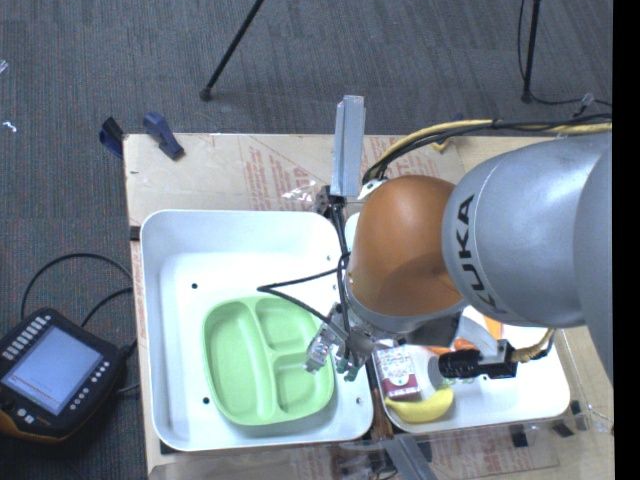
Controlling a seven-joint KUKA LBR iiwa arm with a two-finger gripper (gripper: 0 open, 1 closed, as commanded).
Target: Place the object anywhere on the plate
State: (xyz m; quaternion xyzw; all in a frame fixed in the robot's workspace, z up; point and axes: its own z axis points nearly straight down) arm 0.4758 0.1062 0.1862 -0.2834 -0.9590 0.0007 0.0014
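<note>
Jaws: on the gripper (pixel 333 353), low over the seam between the bins; whether clenched or released I cannot tell, and nothing can be seen held.
Left bin (pixel 170 268): one, stretching left of the jaws.
Plate (pixel 240 368): one, green, three compartments, its right rim just under and left of the jaws; all compartments look bare.
Progress: judged not done, since nothing lies on the plate; a pick and the placing both seem left.
Right bin (pixel 540 398): one, right of the jaws.
Object: which one is meant I cannot tell; the candidates lie just right of the jaws.
Carton (pixel 398 370): one, nearest the jaws.
Banana (pixel 425 405): one, touching the carton's far side.
Orange item (pixel 463 345): one, partly hidden under the arm.
</note>
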